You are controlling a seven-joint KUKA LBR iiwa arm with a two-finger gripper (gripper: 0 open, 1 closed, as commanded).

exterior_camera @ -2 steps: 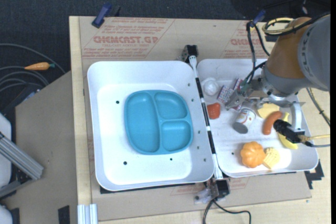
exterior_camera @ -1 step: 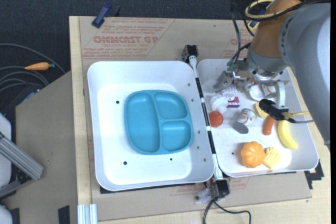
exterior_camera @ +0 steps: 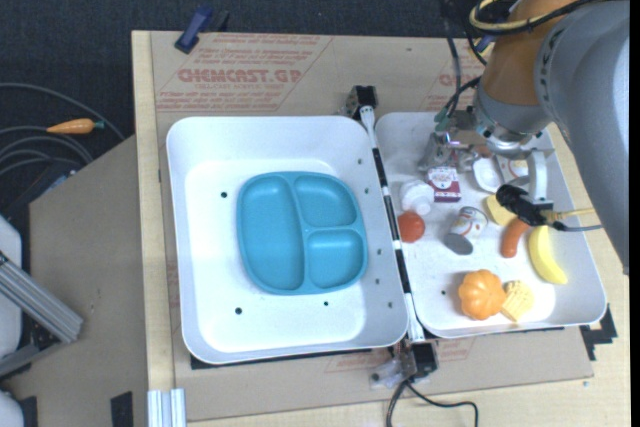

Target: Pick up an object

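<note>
Pumpkin (exterior_camera: 479, 294) & banana (exterior_camera: 545, 254) near front of right bin (exterior_camera: 585, 300), untouched. Gripper (exterior_camera: 447, 153) low over back of bin by red carton (exterior_camera: 442, 180); finger state can't tell. Nothing lifted yet, pick still to do. Plate (exterior_camera: 301, 232) in left bin (exterior_camera: 200, 150)

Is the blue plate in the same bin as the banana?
No, the blue plate lies in the left bin, the banana in the right bin.
</note>
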